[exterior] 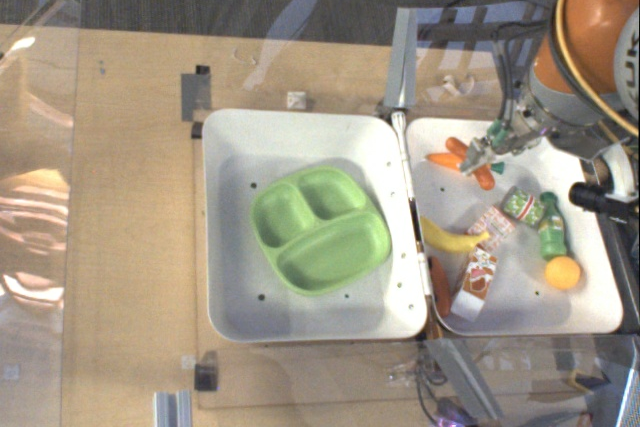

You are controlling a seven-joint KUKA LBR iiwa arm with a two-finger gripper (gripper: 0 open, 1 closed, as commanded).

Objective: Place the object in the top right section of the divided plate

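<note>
I saw the jaws (484, 153) low in the right bin (600, 320), among the carrots (462, 155) | couldn't tell if they were open or closed | green divided plate (318, 230) sat well left of them, in the left bin (225, 215) | banana (450, 237) lay just below them

We see a lime-green moulded plastic divided plate (318, 231) in the left white shallow plastic bin (225, 295), on a pale tan wooden bench (120, 215). In the right white shallow plastic bin (590, 320) lie an orange carrot-shaped toy (446, 158) by the far edge, a yellow curved banana (452, 237), a red-and-white printed carton (477, 280), a dark green bottle (551, 232) and a round orange fruit (562, 272) toward the right edge. The grey arm carries an orange band (585, 15).
</note>
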